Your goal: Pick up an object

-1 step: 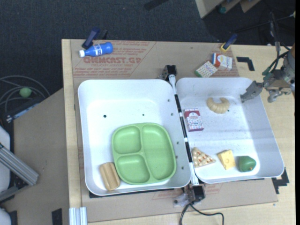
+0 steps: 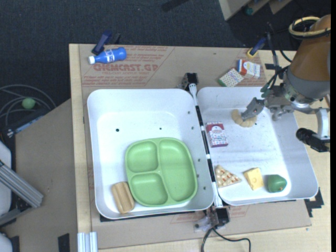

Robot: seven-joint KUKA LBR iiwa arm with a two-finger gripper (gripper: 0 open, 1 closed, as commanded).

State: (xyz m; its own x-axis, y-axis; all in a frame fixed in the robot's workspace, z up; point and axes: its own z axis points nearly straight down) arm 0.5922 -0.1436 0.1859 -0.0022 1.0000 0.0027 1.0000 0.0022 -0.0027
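Nearest edge, left bin: a tan bread-like block (image 2: pixel 122 197) lies in the near-left corner of the left bin (image 2: pixel 100 114), touching the rim of the green plate.
Green plate: a three-compartment green plate (image 2: pixel 159 171) sits in the near half of the left bin, just right of the block.
Near right bin: a green pepper-like piece (image 2: pixel 276 183) lies at the near-right of the right bin (image 2: pixel 302 164), a yellow cheese wedge (image 2: pixel 254 178) just left of it, and a waffle-patterned pizza slice (image 2: pixel 227 177) further left, near the wall between the bins.
Middle right bin: a small red and white carton (image 2: pixel 217 134) lies flat beside the wall between the bins.
Far right bin: a tan, cookie-like lump (image 2: pixel 243 119) rests on the bin floor, touching or just under the tip of the pincer.
Pincer: the pincer (image 2: pixel 251 111) reaches in from the right, low over the tan lump; whether its tips are apart or together cannot be told.
Far bench: a small patterned card (image 2: pixel 230 78) and a red and white box (image 2: pixel 248 67) lie on the bench (image 2: pixel 157 67) beyond the right bin.
Far-left bench: a blue and white bottle (image 2: pixel 107 55) lies on its side.
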